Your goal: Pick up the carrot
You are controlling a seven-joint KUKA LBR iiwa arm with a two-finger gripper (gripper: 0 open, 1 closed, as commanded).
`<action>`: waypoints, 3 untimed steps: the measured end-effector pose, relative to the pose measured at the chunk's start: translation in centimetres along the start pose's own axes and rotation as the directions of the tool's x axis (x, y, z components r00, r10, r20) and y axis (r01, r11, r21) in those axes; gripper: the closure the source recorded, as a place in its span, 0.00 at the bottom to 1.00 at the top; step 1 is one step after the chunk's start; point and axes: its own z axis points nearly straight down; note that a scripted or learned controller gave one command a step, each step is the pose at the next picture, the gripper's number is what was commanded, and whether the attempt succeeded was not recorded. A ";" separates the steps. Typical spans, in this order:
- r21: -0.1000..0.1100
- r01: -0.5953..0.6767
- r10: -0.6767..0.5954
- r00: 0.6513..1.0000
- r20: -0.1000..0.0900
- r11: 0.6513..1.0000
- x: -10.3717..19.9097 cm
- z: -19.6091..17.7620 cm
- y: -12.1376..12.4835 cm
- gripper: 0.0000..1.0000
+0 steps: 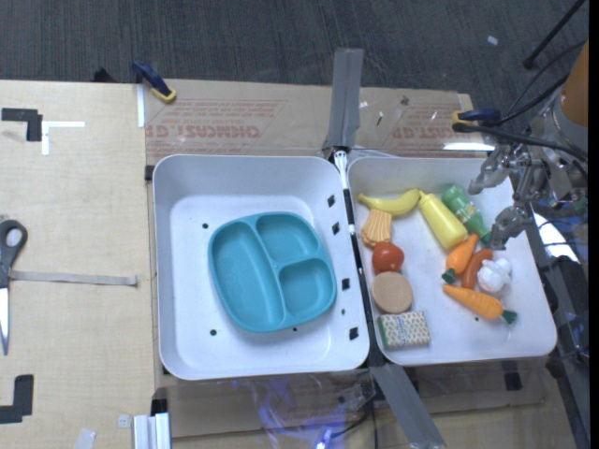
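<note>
The carrot [476, 302] lies in the right bin [538, 344], just below a white garlic bulb [494, 272]. The gripper [503, 227] hovers above the bulb; whether its jaws are apart I cannot tell.

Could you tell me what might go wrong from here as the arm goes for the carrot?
1. Two carrots lie in the right bin: one near the front, another tilted further back. The end effector sits nearer the back one, so the target is ambiguous.
2. A white piece and a green bottle crowd that back carrot, so the end effector may catch or nudge a neighbour instead.
</note>
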 end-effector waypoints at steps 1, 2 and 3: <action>0.000 -0.156 0.156 0.988 -0.001 0.988 4.7 10.7 -2.8 0.00; 0.001 -0.215 0.215 0.977 0.000 0.977 2.2 19.1 -4.5 0.00; -0.006 -0.206 0.206 0.979 0.003 0.979 1.8 18.1 -4.0 1.00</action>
